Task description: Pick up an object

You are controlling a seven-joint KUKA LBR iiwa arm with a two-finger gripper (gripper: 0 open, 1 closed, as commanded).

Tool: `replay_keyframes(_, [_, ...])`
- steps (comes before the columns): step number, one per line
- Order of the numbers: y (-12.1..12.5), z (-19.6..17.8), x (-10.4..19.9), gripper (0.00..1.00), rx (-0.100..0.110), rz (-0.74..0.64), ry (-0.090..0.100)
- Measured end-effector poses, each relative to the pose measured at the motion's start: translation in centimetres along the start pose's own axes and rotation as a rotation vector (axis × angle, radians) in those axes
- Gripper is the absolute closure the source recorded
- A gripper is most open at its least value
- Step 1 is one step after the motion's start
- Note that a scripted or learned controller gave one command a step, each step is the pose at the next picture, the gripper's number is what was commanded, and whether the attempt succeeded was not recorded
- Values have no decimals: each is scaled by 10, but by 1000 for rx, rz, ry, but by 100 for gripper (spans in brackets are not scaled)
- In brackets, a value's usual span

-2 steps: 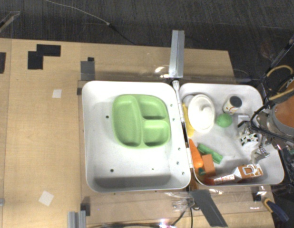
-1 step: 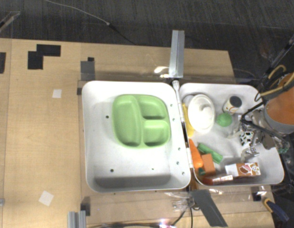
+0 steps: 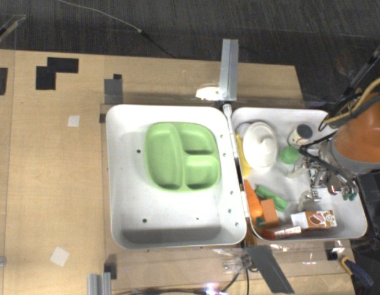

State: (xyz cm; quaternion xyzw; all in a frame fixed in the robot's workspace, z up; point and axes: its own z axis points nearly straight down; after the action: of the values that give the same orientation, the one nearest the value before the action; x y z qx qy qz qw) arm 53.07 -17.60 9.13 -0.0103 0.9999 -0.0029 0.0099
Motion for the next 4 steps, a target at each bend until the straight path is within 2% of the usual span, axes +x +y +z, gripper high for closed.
replay_keyframes(1, [53, 1, -53, 0, -1, -92, 1])
replay_keyframes(2, [72, 0, -12, 0, -2, 52, -3])
replay_keyframes(3, [-33, -27, -13, 0, 0, 221, 10])
replay_keyframes(4, [-28, 1, 1, 0, -2, 342, 2])
